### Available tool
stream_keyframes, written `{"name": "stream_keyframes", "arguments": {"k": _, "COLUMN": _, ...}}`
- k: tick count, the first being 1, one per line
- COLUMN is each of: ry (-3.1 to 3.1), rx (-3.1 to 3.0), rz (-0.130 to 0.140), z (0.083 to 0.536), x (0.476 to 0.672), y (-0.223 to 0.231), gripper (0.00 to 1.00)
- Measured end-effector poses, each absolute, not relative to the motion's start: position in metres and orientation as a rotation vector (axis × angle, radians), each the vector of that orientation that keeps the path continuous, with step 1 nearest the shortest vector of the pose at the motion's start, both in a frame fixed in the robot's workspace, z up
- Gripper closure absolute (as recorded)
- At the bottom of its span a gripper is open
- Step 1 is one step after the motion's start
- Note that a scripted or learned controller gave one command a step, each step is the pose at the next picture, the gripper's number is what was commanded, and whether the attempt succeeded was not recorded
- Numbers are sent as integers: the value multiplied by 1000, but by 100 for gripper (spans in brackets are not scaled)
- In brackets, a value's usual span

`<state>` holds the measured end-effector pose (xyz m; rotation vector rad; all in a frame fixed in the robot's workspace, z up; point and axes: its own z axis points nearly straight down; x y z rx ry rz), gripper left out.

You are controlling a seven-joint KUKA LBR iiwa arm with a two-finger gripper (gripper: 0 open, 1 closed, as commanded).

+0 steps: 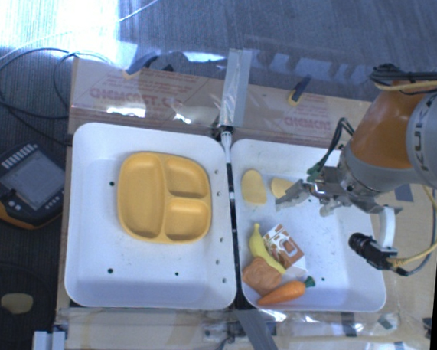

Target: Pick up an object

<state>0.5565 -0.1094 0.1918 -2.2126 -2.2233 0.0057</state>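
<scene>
Now the gripper (308,199) hangs over the upper part of the right bin (345,298), and its two fingers (288,199) stand wide apart with nothing between them; one finger is just beside a pale yellow piece (280,187), and I cannot tell if it touches it; another yellow piece (253,187) lies near the bin's left wall; lower in the same bin a banana (258,245), a small printed box (284,246), an orange-brown lump (260,275) and a carrot (284,291) lie close together, well apart from the fingers; the left bin (86,273) carries a yellow divided plate (165,197); a handheld controller (18,184) lies on the floor, left of the surface.
</scene>
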Motion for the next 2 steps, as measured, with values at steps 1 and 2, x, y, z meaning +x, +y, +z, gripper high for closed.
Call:
{"name": "stream_keyframes", "arguments": {"k": 1, "ry": -2319, "rx": -2130, "rz": -11, "z": 89, "x": 516, "y": -107, "gripper": 0}}
{"name": "stream_keyframes", "arguments": {"k": 2, "ry": -2324, "rx": -2129, "rz": -16, "z": 97, "x": 519, "y": -107, "gripper": 100}}
